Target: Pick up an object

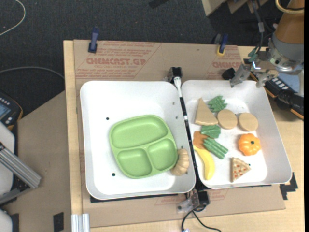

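White plastic is what I'm looking down on: two shallow bins side by side, the left bin (91,129) and the right bin (275,144). I'm seeing the gripper (247,74) hovering over the far rim of the right bin, its two fingers spread wide with nothing between them. The toy food is lying in the right bin, well below it. The banana (206,162) is running its long axis from upper left to lower right, curving toward the near rim. Beside it I'm making out a pizza slice (238,168) pointing its tip toward the bin's near wall, an orange pumpkin (248,144), two round biscuits (237,120) and green beans (215,147). A green divided plate (142,145) is sitting in the left bin, a ginger-like root (182,162) touching its right edge.
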Action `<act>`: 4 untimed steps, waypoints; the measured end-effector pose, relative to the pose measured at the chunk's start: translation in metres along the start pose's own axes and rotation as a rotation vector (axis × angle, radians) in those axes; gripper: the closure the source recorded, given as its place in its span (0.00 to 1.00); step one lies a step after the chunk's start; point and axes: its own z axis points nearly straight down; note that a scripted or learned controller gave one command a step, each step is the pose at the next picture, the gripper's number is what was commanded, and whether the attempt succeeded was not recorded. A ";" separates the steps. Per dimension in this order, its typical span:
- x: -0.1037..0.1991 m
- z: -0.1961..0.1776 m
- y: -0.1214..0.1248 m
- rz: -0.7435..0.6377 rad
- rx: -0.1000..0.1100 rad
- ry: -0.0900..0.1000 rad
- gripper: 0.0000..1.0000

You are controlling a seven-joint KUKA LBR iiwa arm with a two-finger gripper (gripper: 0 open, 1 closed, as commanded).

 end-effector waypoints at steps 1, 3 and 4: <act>0.069 0.134 0.004 -0.006 0.008 0.004 0.00; 0.172 0.020 -0.021 -0.009 -0.008 0.003 1.00; 0.252 0.026 -0.060 -0.008 0.005 0.003 1.00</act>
